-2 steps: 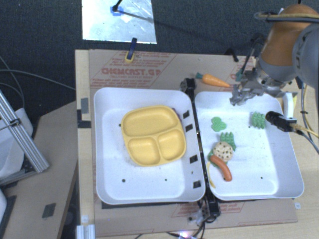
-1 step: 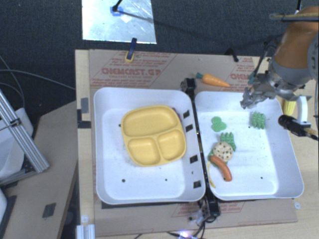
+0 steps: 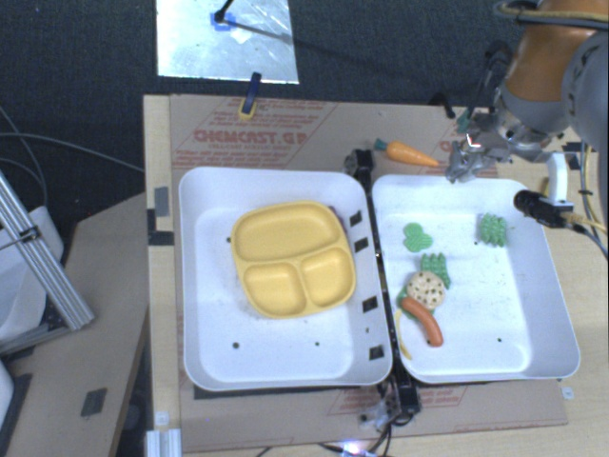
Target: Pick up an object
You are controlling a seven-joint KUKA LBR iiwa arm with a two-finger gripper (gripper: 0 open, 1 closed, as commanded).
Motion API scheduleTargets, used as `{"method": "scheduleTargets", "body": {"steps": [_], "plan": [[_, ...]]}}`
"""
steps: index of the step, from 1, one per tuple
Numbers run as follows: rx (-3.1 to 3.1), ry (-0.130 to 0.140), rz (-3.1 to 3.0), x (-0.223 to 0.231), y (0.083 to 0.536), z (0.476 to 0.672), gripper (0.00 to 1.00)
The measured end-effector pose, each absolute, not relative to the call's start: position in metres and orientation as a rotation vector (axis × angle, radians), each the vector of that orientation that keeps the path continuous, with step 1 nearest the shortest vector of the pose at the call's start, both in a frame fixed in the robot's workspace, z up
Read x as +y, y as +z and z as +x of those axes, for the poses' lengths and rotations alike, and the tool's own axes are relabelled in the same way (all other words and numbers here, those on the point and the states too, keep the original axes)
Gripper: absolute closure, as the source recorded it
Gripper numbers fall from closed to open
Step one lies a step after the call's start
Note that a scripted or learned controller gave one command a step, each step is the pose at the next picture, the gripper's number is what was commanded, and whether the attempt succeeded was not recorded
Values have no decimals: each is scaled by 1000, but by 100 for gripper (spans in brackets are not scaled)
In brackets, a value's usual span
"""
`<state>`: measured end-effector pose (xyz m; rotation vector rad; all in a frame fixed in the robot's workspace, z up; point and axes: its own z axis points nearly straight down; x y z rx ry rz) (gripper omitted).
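Right bin (image 3: 547, 284): holds five small toy foods. A hot dog (image 3: 422, 320) lies near the bin's left wall, long axis slanted from upper left to lower right, its lower-right end aimed at the bin's front corner. A round cookie (image 3: 427, 290) rests touching its upper end. Just above the cookie sits a ridged green piece (image 3: 435, 266), then a flat green leaf shape (image 3: 416, 237); another green piece (image 3: 492, 228) lies well apart toward the far right. Left bin (image 3: 205, 255): one yellow divided plate (image 3: 291, 258). A carrot (image 3: 410, 153) lies on the cardboard outside both bins, long axis roughly level, tip toward the right. Gripper (image 3: 464, 167): hangs over the far rim of the right bin, near the carrot's tip, holding nothing visible; whether it is spread or pressed together cannot be told at this size. Step in hand, by judgement: approach, no object yet chosen. Best candidate is likely the lone green piece, since nothing crowds it. For the hot dog, close across its narrow width, not along its length, and clear of the cookie.
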<state>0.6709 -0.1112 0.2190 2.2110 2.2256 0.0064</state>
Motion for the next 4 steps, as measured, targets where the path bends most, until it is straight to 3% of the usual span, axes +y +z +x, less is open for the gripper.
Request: {"method": "scheduleTargets", "body": {"steps": [1,2,3,4], "plan": [[2236,3,2210,-23,183,666,100],[2235,4,2210,49,184,655,100],[2228,0,2218,59,214,598,100],[2224,2,2219,58,213,601,0]]}}
